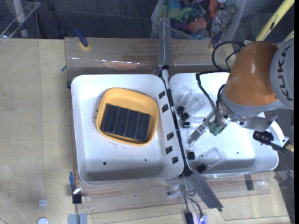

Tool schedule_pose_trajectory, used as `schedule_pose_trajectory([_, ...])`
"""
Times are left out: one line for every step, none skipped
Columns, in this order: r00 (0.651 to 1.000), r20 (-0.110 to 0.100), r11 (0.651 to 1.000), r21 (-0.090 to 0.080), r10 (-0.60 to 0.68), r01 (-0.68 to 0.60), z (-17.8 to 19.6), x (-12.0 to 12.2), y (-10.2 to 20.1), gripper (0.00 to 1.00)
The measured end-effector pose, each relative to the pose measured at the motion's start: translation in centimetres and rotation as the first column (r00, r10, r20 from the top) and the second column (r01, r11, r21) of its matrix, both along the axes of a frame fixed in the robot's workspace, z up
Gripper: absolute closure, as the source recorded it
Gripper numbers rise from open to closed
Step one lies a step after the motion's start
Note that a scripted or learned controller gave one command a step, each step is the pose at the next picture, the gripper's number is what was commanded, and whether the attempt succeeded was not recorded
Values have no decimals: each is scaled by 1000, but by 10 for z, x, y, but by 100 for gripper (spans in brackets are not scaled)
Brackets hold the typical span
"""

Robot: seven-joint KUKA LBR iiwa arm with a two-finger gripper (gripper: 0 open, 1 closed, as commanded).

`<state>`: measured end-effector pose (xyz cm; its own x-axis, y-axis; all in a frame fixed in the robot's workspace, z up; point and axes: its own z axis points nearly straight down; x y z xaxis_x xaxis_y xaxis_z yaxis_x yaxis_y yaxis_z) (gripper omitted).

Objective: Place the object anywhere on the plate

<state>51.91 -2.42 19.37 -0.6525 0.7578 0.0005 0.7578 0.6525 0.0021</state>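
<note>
Dark and ribbed, the flat block (126,122) lies inside the yellow plate (106,100), square on its floor and well within the rim, tilted only as the plate itself sits. Judged from that, the placing looks already done: the block rests on the dish with nothing gripping it. The plate sits near the middle of the left bin (88,157), clear of the walls, which leaves room all around for a drop from above. The hand (195,134) is in the right bin (243,153), across the raised divider (168,120) from the block and well apart from it, low over the white floor and pointing down toward the divider. Whether it is spread or pressed together cannot be told at this angle (the wrist and the orange band (252,78) crowd the view), and nothing can be seen pinched in it. A few clear plastic pieces (215,155) and small black bits (180,110) lie near it. Both bins rest on the pale wooden tabletop (32,125).
</note>
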Motion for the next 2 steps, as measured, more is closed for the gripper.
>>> schedule_pose_trajectory([1000,-3,1000,-1,5,-5,-10,-18,-43,0])
schedule_pose_trajectory([1000,1,1000,0,4,-4,0,-17,-43,100])
